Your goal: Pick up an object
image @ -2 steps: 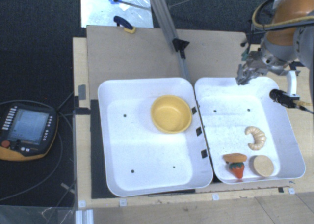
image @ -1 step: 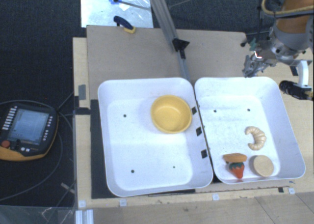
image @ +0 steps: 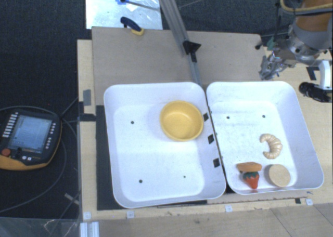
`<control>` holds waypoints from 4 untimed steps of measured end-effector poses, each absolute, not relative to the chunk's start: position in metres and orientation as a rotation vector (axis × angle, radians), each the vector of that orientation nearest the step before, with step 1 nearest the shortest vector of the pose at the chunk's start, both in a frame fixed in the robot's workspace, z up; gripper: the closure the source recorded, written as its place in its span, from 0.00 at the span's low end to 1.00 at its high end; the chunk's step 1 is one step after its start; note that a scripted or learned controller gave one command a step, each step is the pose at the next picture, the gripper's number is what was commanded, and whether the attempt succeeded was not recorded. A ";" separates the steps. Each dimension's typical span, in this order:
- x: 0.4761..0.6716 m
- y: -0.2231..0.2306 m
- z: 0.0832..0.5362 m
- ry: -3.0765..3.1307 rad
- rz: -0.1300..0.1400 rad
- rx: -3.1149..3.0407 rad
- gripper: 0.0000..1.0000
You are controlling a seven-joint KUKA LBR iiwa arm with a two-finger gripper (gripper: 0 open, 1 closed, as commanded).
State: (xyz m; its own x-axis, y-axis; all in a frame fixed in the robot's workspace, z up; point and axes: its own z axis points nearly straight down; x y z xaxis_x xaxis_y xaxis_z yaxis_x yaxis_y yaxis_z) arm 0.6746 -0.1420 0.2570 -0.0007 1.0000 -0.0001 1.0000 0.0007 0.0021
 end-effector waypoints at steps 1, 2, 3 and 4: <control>0.668 -0.093 0.242 2.226 0.001 2.217 1.00; 0.665 -0.044 0.248 2.226 0.003 2.216 1.00; 0.662 0.002 0.237 2.226 0.001 2.218 1.00; 0.640 0.053 0.233 2.227 0.002 2.217 1.00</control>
